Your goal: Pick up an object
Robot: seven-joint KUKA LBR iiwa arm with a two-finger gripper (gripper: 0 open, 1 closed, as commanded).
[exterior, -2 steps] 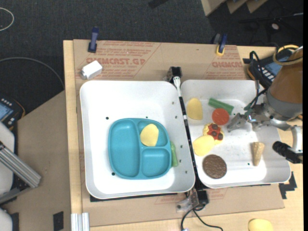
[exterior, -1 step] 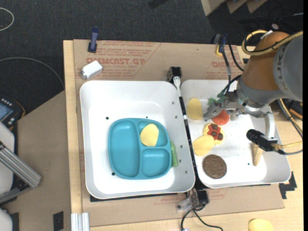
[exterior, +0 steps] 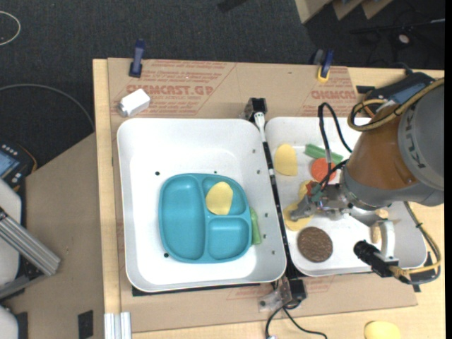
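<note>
Grey tool (exterior: 300,210) is hovering low in the right bin (exterior: 409,256) beside the brown disc (exterior: 314,244), seeking a pick; its grip state is unreadable.

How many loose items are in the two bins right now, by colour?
Yellow: 2, one on the teal tray at, one in the right bin at
Green: 2
Red-orange: 1
Brown: 1
Teal: 1, the tray
Total: 7
</note>
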